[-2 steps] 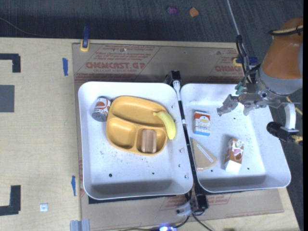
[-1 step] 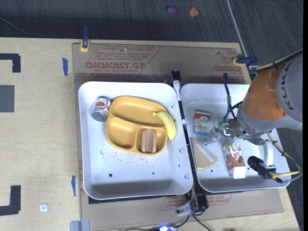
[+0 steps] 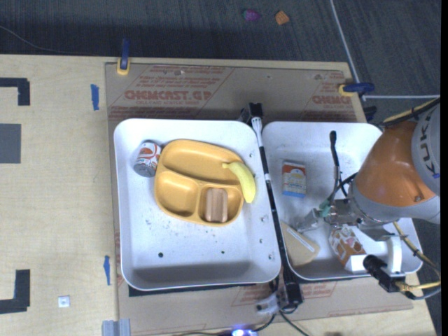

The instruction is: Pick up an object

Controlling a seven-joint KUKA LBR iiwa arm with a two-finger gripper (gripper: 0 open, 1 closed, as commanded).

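Two white bins sit side by side on the bench, the left bin (image 3: 133, 257) and the right bin (image 3: 308, 135). Largest inside the left one is a yellow divided plate (image 3: 183, 180), with a banana (image 3: 242, 179) lying along its right rim and a brown block-shaped piece (image 3: 215, 205) in its lower compartment; a crushed drink can (image 3: 146, 158) rests against the plate's upper-left edge. Over the right bin hangs the arm (image 3: 395, 173), its gripper (image 3: 329, 214) low near the bin floor; whether it is wide, narrow or holding anything cannot be told. A small orange-and-white carton (image 3: 294, 178) lies up and left of the gripper, apart from it. A tan wedge-shaped item (image 3: 301, 243) lies just below and left of the gripper, and a brown packet (image 3: 345, 246) sits just below it
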